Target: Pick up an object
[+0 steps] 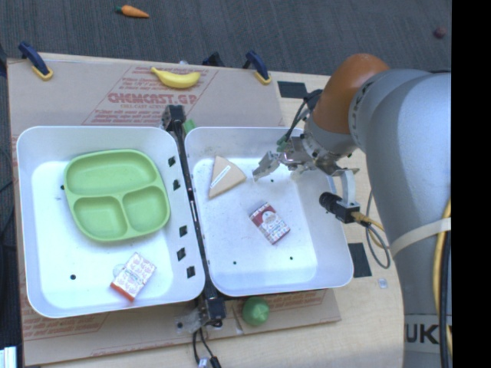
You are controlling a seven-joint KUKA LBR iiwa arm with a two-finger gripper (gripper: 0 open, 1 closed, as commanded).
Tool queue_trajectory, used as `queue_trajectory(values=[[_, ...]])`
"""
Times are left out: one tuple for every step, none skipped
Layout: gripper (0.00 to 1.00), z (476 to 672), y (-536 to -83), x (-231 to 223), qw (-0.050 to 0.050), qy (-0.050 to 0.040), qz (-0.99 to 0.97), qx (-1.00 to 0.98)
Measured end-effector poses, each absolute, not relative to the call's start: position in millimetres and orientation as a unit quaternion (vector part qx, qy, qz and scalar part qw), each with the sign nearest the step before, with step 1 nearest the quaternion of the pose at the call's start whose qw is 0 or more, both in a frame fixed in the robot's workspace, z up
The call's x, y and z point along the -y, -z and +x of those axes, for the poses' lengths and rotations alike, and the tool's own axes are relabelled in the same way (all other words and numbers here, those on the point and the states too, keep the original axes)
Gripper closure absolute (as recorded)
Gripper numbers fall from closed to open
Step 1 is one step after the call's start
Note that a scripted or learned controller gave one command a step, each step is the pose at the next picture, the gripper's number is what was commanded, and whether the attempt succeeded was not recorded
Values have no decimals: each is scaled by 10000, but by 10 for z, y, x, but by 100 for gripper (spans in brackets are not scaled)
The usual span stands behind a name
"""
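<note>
In the right bin (330,263) a tan wedge of cheese (225,176) lies near the back left and a small red carton (269,223) lies near the middle. My gripper (270,164) hangs over the bin's back part, just right of the cheese wedge and above the red carton. Nothing shows between its fingers. The grey arm with its orange band (349,90) comes in from the right.
The left bin (31,228) holds a green divided plate (116,195) and a red-and-white packet (133,275). A toy banana (176,77) lies on the cardboard behind the bins, a green ball (255,310) in front, and a carrot (134,11) on the floor.
</note>
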State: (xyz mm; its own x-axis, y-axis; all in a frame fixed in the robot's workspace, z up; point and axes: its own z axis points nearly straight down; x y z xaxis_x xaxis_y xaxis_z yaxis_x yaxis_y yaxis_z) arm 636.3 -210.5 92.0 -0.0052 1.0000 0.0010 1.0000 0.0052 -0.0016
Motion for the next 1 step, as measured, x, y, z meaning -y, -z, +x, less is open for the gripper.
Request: queue_trajectory(values=[[0, 5784, -1102, 2109, 10, -13, -7049, 7094]])
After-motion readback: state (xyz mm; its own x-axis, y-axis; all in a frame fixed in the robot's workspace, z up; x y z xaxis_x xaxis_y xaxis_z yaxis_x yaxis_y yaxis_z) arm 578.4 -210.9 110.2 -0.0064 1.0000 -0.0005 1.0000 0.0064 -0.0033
